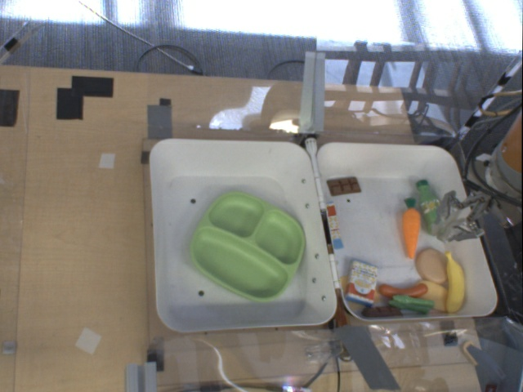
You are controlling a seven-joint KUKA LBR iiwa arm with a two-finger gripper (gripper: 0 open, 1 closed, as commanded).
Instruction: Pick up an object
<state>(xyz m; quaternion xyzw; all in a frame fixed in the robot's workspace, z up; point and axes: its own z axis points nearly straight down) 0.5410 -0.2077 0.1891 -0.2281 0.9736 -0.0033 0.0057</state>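
While my pincer [458,216] is hovering beside the green bottle [426,194], I cannot tell its opening.

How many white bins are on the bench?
2: the left bin holds a green divided plate; the right bin holds toy food, with the gripper over its right side.

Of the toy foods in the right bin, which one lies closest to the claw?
The green bottle, just left of the claw at the bin's right wall. The orange carrot lies farther left, the egg and yellow banana lower down.
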